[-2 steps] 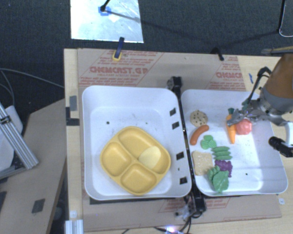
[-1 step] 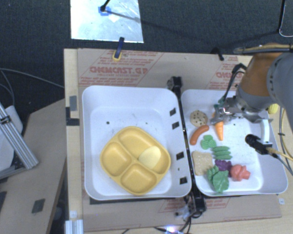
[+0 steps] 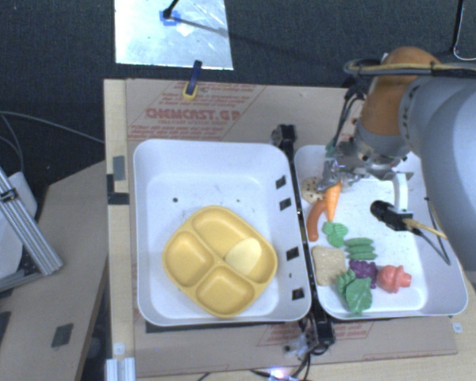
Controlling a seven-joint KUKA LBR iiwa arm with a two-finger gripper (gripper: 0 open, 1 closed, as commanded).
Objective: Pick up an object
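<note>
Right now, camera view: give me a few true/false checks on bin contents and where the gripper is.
1. The yellow divided plate lies in the left bin. True.
2. The gripper is over the left bin. False: it is over the right bin, near its upper left corner.
3. The orange carrot sits just below the gripper. True.
4. The toy foods are piled on the yellow plate. False: they lie in the right bin.

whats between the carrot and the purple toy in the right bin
In the camera view, between the carrot and the purple toy lie a small green leafy piece and a green pea pod.
</note>
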